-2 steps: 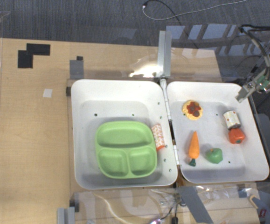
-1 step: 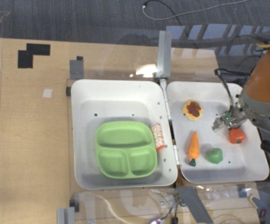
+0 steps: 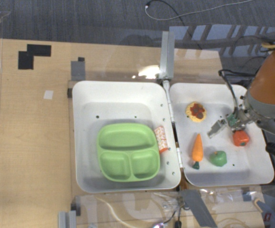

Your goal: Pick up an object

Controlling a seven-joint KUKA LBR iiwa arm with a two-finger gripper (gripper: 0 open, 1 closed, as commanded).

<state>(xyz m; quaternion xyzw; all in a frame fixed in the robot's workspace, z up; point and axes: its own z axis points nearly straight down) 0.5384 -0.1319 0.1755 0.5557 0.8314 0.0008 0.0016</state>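
Bins sit side by side on the bench, and nearest the camera in the left bin [image 3: 85, 127] lies a green divided tray [image 3: 128, 151] with a small red-and-white packet [image 3: 160, 138] leaning at its right edge against the bin's wall, as if it had slid there. These look like a place for sorting; the pickable things are gathered in the right bin [image 3: 256, 172], within the arm's easy reach from the right.

Closest to the front edge of that bin are a green pepper-shaped toy [image 3: 218, 158] and an orange carrot [image 3: 197, 149], lying just beside each other but apart. Farther back and to the right rests a red toy tomato [image 3: 241, 137], and farther still, toward the left of the bin, a yellow round piece with red topping [image 3: 196, 111].

The gripper [image 3: 228, 122] hangs low over the bin, just up and left of the tomato, one metallic finger [image 3: 217, 127] pointing out to the left. Nothing shows between the fingers, and whether they stand wide or narrow cannot be told from this slant. Judging by position, the tomato is the likeliest target, since it lies nearest the tool; a grasp appears not yet made. Its round shape may roll away if the fingers close off-centre.
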